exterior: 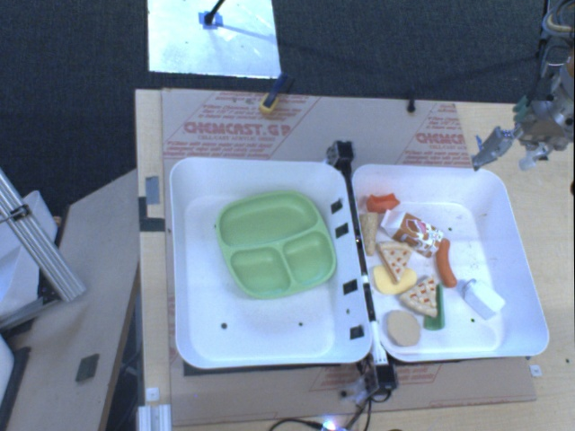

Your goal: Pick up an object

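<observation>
The right bin (517, 268) holds several toy foods: a red piece (382, 202), a brown-and-white packet (419, 233), a sausage (445, 263), two pizza slices (393, 259), a yellow banana-like piece (392, 283), a tan cookie (403, 328), a green piece (435, 320) and a white block (482, 298). My gripper (514, 149) hangs at the right edge, above and beyond the right bin's far right corner, apart from all of them. Nothing shows between its fingers.
The left bin (193, 312) holds a green compartment tray (275, 243). A black divider strip (352, 259) runs between the bins. A yellow clip (269, 103) lies on the cardboard behind the bins. A grey side table (72, 330) stands at the left.
</observation>
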### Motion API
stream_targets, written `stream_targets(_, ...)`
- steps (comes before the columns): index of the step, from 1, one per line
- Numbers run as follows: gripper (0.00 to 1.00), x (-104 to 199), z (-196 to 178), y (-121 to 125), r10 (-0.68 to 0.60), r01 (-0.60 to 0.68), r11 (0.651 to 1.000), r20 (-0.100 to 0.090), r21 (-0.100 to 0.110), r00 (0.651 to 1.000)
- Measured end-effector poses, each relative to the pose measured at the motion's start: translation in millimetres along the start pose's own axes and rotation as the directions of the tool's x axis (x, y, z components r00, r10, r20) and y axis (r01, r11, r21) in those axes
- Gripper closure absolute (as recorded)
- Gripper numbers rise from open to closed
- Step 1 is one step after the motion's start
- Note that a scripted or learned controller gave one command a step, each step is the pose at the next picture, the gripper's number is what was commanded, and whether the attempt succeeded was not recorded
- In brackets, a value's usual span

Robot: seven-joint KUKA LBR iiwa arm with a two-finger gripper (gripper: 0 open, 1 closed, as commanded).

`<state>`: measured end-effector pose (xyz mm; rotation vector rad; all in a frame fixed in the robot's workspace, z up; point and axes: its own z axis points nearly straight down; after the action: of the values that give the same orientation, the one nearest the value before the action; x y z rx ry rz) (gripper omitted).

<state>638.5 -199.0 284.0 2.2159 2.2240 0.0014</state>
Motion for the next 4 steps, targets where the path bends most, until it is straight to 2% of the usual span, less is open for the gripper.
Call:
stream_targets(1, 0.00, 3, 43, 5, -0.003, 0.003, 1.000, 0.000, 0.002, 1.000)
stream_targets(3, 0.00, 4, 163, -6, 0.002, -0.002, 1.000, -0.001, 0.003, 1.000)
stream_targets(4, 0.00, 5, 201, -5, 0.001, -0.001, 1.000, -0.001, 0.002, 1.000)
